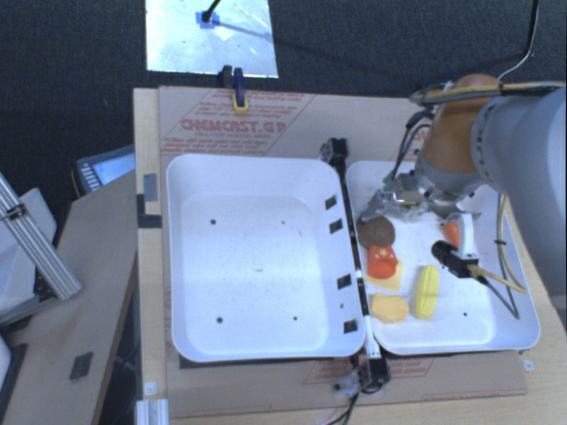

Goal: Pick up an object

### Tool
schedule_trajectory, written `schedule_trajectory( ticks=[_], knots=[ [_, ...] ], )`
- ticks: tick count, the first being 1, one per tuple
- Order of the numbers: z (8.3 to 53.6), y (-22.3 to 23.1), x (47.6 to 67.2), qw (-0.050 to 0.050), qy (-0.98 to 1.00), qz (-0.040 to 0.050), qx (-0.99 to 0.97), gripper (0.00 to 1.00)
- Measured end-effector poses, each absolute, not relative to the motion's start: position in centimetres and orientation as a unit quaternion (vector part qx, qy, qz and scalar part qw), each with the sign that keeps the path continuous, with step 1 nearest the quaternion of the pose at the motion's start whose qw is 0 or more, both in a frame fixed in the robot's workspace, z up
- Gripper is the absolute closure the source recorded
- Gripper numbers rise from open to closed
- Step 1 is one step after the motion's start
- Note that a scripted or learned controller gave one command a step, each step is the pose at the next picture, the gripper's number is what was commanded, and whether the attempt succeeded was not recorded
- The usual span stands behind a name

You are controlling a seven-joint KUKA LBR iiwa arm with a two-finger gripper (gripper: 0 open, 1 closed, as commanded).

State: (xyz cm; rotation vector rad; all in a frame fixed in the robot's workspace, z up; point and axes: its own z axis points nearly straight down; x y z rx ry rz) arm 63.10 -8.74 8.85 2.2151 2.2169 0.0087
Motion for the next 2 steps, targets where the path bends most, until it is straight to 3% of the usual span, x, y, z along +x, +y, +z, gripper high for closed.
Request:
schedule_trajectory(
  ticks=[1, 2],
  knots=[
    [8.8, -11.7, 67.2, 0.004, 0.708, 0.0031, 0.706, 0.00],
    [17.8, -11.4, 67.0, 0.004, 0.708, 0.0029, 0.706, 0.00]
  ],
)
